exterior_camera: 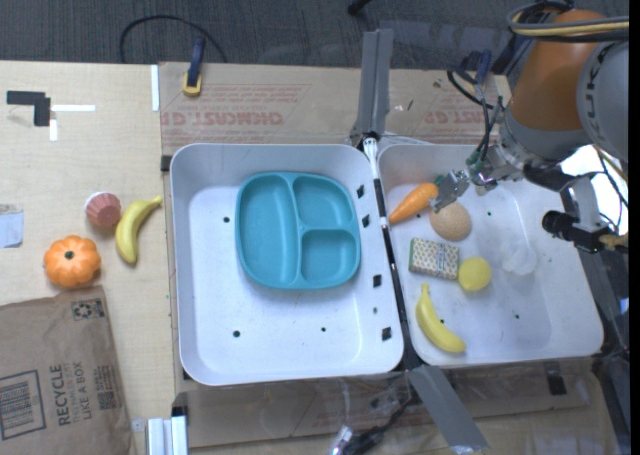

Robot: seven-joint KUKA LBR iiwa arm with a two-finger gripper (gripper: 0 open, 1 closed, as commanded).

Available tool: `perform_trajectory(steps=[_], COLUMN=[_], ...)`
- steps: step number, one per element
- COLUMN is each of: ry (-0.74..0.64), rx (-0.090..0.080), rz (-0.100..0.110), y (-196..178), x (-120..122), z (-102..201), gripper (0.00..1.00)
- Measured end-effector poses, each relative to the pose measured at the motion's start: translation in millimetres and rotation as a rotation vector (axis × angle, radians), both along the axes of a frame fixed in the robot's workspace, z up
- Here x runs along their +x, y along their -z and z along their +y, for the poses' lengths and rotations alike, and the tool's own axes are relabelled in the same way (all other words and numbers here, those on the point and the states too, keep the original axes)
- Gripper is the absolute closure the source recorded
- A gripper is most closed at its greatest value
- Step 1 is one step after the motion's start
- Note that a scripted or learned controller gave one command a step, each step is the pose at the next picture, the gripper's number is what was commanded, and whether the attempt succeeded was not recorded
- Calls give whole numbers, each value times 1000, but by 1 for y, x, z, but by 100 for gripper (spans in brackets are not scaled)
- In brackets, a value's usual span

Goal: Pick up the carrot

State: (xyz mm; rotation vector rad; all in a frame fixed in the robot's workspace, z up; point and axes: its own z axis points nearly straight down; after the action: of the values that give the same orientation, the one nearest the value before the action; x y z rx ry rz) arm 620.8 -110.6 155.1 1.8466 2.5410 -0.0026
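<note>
The orange carrot [412, 202] lies at a slant in the right bin [560, 343], close to its upper left corner, with its thick end pointing up and to the right. My gripper [452, 189] hangs low right at that thick end, touching or nearly touching it. The grey arm with its orange band [553, 83] reaches in from the upper right. The carrot rests on the bin floor.
Just below the gripper sits a tan round fruit [452, 222], then a speckled sponge [434, 258], a lemon [474, 273] and a banana [438, 323]. A teal divided plate [262, 243] lies in the left bin [200, 333]. On the bench at left lie another banana [135, 228] and a small pumpkin [72, 261].
</note>
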Motion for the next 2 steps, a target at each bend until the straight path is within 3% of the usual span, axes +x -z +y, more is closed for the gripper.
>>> perform_trajectory(steps=[1,2], ry=[-108,-106], rx=[0,-1], rz=[0,-1], y=[63,54], x=[23,23], z=[1,0], gripper=[0,100])
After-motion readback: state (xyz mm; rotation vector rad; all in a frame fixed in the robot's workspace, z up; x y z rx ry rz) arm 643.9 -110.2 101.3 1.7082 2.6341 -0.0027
